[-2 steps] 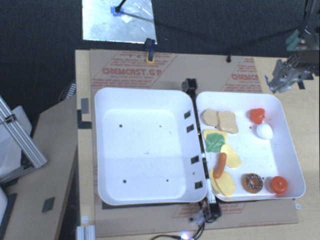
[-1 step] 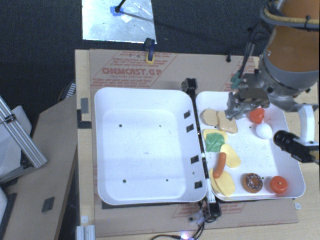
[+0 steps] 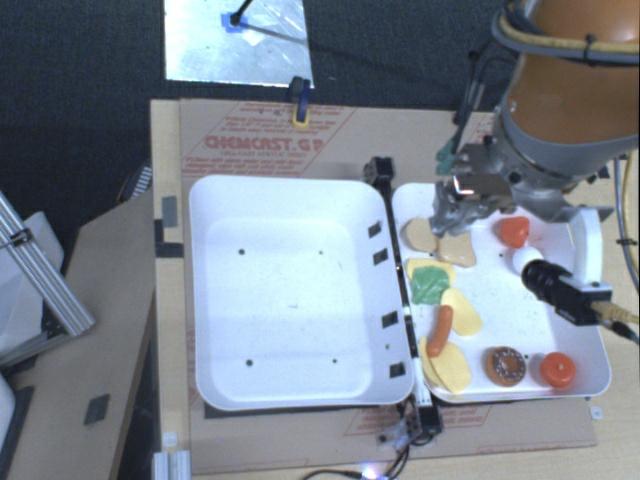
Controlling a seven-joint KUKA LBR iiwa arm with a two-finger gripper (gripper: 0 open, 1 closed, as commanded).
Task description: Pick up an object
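We see the gripper (image 3: pixel 452 218) hanging low over the upper left corner of the right bin (image 3: pixel 591 244), directly above two flat tan pieces (image 3: pixel 421 236) that lie side by side and touching there; they are pale brown, rounded and thin, like slices of bread or biscuit. We cannot tell whether the gripper is released or clenched, nor whether it touches the pieces. In the same bin we find a red-orange tomato (image 3: pixel 513 231) just right of the gripper, a green leaf piece (image 3: pixel 430 285) below the tan pieces, a few yellow slices (image 3: pixel 463 314), an orange sausage (image 3: pixel 439 330) lying across them, a brown doughnut (image 3: pixel 506 366) and another red-orange ball (image 3: pixel 558 369) near the front wall. The left bin (image 3: pixel 290 288) is white and shallow, joined to the right one by black clips (image 3: pixel 385 258). Both stand on a cardboard sheet (image 3: pixel 265 140) with red print, on dark carpet, with a shiny metal plate (image 3: pixel 200 28) beyond.
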